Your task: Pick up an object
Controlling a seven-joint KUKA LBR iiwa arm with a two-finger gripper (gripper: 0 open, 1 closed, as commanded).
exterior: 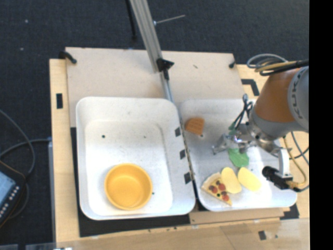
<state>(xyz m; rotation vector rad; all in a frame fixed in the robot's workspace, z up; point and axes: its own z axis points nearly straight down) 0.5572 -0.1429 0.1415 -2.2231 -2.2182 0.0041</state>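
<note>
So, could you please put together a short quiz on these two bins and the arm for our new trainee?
1. True or false: the yellow bowl sits in the left bin.
2. Which thing lies nearest the gripper? A) brown piece B) green piece C) pizza slice
3. Fill in: the two pale yellow pieces lie in the ____ bin, beside the pizza slice.

Key: 1. true. 2. B. 3. right; that is the right bin, where the arm is reaching.
</note>
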